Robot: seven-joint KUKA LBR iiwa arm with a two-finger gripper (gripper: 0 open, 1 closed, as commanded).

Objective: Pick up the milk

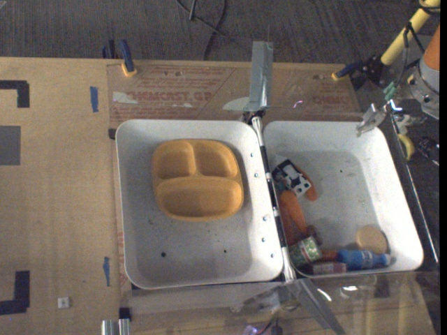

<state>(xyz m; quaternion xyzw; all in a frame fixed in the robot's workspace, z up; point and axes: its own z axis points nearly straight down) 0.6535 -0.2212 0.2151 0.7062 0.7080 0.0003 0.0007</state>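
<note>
The milk (292, 177) is a small black-and-white carton lying on its side by the left wall of the right bin (349, 152). An orange piece pokes out beside it on its right. My gripper (379, 114) hangs over the far right corner of that bin, well away from the milk, up and to its right. The grey arm with its orange band (427, 54) comes in from the upper right edge of the view.
In the right bin, an orange carrot-like piece (293, 216), a green can (305, 250), a blue bottle (363, 259) and a round tan disc (371, 239) crowd the near side. The left bin (140, 250) holds an orange divided plate (198, 179).
</note>
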